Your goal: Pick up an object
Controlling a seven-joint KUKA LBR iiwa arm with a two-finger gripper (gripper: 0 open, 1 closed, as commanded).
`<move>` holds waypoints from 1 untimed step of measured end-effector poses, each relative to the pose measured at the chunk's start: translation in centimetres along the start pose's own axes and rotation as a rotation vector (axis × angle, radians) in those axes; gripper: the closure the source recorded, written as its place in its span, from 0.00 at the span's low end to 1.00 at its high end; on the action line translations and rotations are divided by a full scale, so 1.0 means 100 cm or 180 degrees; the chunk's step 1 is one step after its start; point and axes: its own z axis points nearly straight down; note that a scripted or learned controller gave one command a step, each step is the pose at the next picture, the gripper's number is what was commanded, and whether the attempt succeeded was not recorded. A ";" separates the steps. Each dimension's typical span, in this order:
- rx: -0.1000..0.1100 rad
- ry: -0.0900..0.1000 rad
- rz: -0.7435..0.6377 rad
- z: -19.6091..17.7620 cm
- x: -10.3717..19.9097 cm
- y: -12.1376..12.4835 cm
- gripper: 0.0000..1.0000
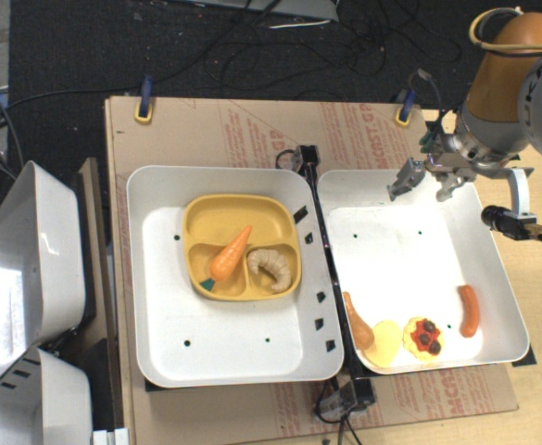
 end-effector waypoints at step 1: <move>-0.0045 -0.0007 -0.0008 -0.009 0.000 0.003 0.00</move>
